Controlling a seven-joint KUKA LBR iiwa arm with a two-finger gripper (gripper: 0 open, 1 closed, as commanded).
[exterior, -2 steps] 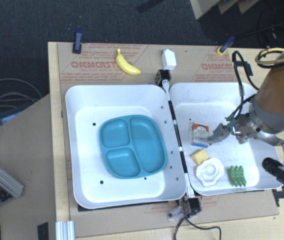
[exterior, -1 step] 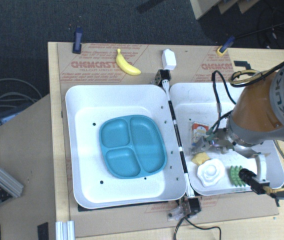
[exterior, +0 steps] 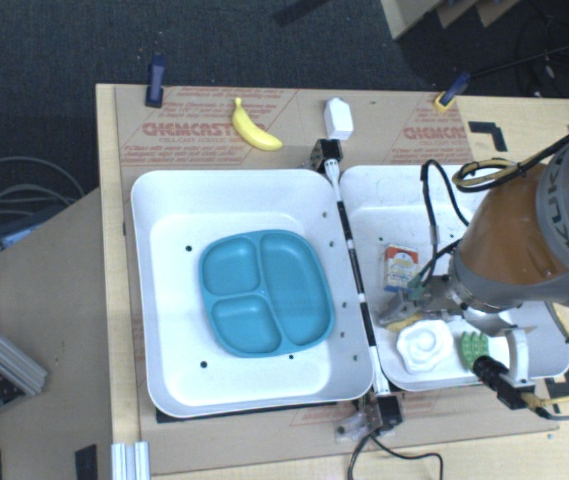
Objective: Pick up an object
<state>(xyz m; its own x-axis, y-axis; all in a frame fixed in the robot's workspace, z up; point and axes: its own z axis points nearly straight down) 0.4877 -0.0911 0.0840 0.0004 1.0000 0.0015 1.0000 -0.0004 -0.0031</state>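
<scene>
In the right bin (exterior: 369,193) lie a small red-and-white carton (exterior: 400,266), a white round lid-like object (exterior: 423,347) and a green toothed piece (exterior: 474,348). The grey arm with its orange band (exterior: 509,228) reaches in from the right and covers much of that bin. My gripper (exterior: 413,303) is low in the bin, between the carton and the white round object, close above both. Dark wrist parts hide its tips. The left bin (exterior: 164,268) holds a blue divided plate (exterior: 264,291).
A yellow banana (exterior: 254,128) lies on the bench behind the left bin. A white block (exterior: 338,118) sits at the back between the bins. Blue clips (exterior: 155,80) stand at the bench's far edge. Cables (exterior: 434,193) loop over the right bin.
</scene>
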